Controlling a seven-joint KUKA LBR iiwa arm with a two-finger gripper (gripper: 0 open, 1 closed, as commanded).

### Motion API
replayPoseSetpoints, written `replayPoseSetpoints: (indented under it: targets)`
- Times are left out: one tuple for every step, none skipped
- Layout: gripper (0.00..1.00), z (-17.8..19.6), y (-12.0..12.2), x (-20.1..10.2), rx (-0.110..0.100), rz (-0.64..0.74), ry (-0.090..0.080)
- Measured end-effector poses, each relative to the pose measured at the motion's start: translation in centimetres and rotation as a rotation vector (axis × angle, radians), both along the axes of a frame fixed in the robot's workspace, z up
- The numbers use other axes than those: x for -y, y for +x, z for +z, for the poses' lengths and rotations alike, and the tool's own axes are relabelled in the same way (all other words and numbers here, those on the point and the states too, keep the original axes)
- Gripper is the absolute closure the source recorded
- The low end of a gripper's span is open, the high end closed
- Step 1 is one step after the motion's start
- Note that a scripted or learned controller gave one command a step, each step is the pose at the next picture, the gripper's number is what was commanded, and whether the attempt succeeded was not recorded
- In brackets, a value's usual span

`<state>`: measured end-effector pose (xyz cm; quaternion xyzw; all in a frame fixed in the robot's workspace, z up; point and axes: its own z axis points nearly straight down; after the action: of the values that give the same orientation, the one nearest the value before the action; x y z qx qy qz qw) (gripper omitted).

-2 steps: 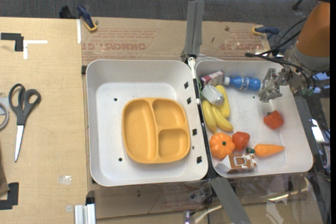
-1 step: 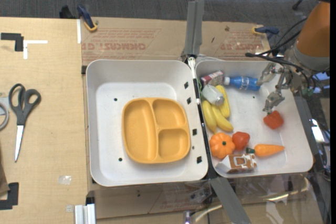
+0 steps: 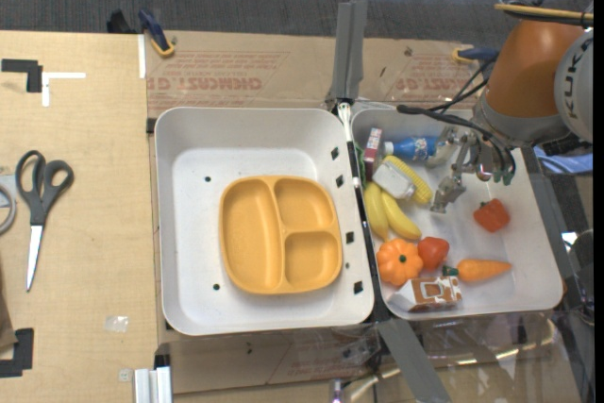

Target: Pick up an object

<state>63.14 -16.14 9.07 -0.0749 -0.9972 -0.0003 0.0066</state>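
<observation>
My gripper hangs low over the middle of the right bin, reaching in from the right under the orange wrist band. Just left of it lie a white and yellow toy and two bananas. Behind it rests a blue bottle, and a red piece sits to its right. Nearer the front are an orange pumpkin, a red tomato, a carrot and a small carton. I see nothing held in the gripper.
The left bin holds a yellow divided plate. A pink item leans at the right bin's left wall. Scissors lie on the wooden bench far left. Cables trail from the arm across the right bin's back edge.
</observation>
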Motion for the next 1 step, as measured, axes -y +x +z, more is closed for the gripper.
replayPoseSetpoints:
  targets:
    - [0.00, 0.23, -3.14, -6.44, 0.016, -0.179, -0.003]
